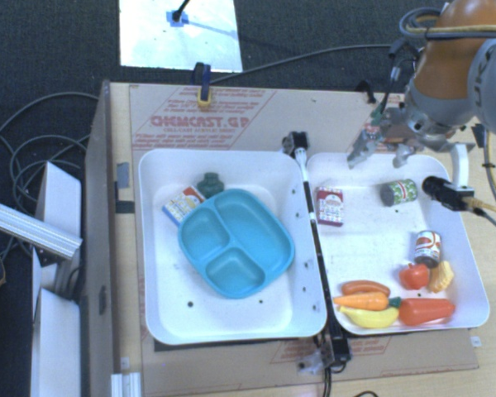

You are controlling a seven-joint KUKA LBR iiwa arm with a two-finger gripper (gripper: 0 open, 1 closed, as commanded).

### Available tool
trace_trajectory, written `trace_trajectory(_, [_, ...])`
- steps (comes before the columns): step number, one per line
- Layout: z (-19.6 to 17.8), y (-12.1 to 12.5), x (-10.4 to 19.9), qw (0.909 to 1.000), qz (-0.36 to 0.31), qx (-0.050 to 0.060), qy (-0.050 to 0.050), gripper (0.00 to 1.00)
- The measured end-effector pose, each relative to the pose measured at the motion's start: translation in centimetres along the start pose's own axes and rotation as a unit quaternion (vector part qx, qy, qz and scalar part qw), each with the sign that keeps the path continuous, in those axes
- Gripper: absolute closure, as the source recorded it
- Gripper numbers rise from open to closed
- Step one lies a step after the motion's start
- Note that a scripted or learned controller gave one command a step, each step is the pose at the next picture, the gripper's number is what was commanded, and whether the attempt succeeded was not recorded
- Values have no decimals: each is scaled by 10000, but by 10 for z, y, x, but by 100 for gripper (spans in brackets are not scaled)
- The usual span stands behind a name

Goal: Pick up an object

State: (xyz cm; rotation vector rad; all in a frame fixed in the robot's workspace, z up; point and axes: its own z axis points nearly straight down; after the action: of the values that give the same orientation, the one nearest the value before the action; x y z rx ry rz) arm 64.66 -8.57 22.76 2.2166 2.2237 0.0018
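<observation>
Nearest the camera, along the front wall of the right bin [476, 304]: a yellow banana [369, 317], an orange carrot [365, 302], a sausage-like piece [364, 288] and a red pepper-like toy [426, 309].

Left to right across the surface [231, 110]:
- Left bin [161, 172]: a small printed carton [182, 204] and a dark green toy [210, 184] at the upper left, both touching or tucked against a blue three-compartment plate [236, 242], which lies tilted in the middle.
- Right bin: a red and white box [330, 206] near the divider; a green-labelled can [398, 192] lying on its side farther back; a red-labelled can [427, 247] upright near the right wall; just below it a tomato [413, 276] touching a yellow ridged piece [441, 276].
- Gripper [383, 148]: above the back edge of the right bin, fingers apart, nothing between them. Grey arm with its orange band rises behind.

Step in hand, by judgement: approach; no object is chosen or lifted yet. Closest candidates are the green-labelled can and the red and white box. Next move calls for travel forward over one of them, a descent with the fingers straddling it, then closing. The can on its side may roll if nudged.
</observation>
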Motion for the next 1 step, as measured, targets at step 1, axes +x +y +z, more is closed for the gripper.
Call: trace_trajectory(1, [55, 21, -58, 10000, 10, 6, -7, 0])
